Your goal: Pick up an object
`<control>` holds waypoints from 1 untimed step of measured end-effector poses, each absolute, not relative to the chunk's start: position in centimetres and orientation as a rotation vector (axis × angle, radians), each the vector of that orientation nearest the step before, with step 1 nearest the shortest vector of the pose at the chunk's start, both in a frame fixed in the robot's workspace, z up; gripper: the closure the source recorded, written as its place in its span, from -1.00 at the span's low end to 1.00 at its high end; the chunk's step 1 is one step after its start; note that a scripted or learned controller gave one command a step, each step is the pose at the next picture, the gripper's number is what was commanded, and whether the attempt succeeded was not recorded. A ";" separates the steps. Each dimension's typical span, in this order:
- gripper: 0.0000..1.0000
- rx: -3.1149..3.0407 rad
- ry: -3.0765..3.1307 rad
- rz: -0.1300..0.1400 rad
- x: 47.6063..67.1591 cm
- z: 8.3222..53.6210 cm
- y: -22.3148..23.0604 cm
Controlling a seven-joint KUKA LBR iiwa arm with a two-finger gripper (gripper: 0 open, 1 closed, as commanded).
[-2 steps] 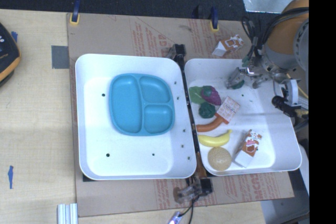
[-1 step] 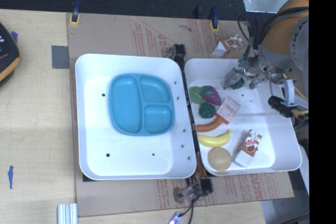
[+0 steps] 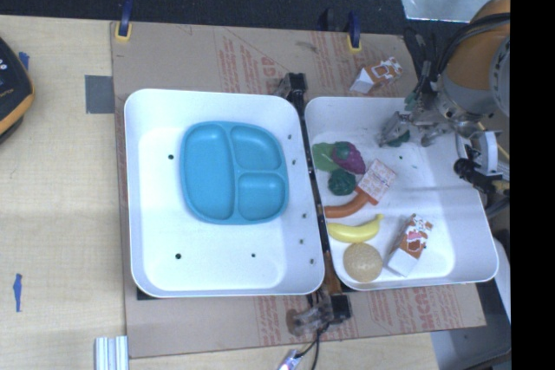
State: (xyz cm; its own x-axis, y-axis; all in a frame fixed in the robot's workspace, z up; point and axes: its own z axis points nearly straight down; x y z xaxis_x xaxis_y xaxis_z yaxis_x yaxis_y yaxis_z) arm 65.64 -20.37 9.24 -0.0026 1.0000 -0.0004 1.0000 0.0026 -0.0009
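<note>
Left bin (image 3: pixel 143 186): a blue divided tray (image 3: pixel 233 172) near its middle, a little toward the far edge. Right bin (image 3: pixel 473 264): along the left wall, a green leafy toy (image 3: pixel 324 155) touching a purple one (image 3: pixel 350 158), a dark green piece (image 3: pixel 342 182), a red-and-white packet (image 3: pixel 376 180), an orange carrot-like piece (image 3: pixel 349 206), a yellow banana (image 3: pixel 355 230), a round tan bun (image 3: pixel 362 262) at the near edge, a small carton (image 3: pixel 410 244) toward the near right corner. Gripper (image 3: pixel 401 131) low over the far right corner, apart from all the toys, nothing between the fingers, jaw gap impossible to tell; another small carton (image 3: pixel 376 75) on the cardboard beyond the far rim.
</note>
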 end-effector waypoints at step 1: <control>1.00 -2.216 -2.227 0.002 65.7 10.3 -20.4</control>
State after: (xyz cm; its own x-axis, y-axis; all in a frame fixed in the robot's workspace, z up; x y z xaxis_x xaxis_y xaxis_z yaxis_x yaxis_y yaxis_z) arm 65.68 -20.39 10.32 -0.0050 1.0000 -0.0012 1.0000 0.0050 -0.0009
